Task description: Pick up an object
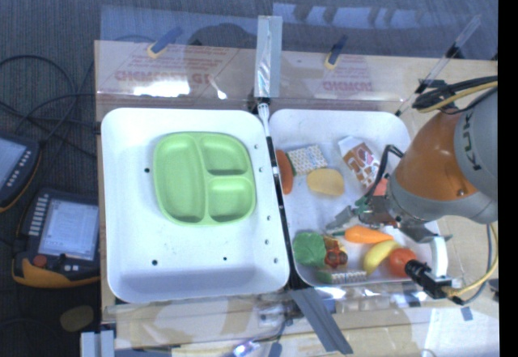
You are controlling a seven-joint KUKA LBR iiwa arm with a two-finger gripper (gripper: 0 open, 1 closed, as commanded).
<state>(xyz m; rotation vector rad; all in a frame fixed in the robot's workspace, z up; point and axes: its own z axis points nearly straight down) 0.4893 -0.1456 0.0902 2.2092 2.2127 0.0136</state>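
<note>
The right bin (380, 125) holds several toy foods. An orange carrot (368, 234) lies near its front, with a yellow piece (379, 254) and a red piece (398, 261) just in front of it. A green leafy toy (308, 248) sits front left, next to a small red and yellow item (334, 253). My gripper (356, 214) hangs low over the bin, right above the carrot's left end. Nothing visibly sits in it. The grey and orange arm (441, 169) covers the bin's right side.
A tan rounded piece (326, 181), a checkered packet (307, 159), a snack pack (358, 159) and a red-orange stick (284, 171) lie farther back in the right bin. The left bin (121, 185) holds a green divided plate (204, 177). A divider wall (271, 185) separates the bins.
</note>
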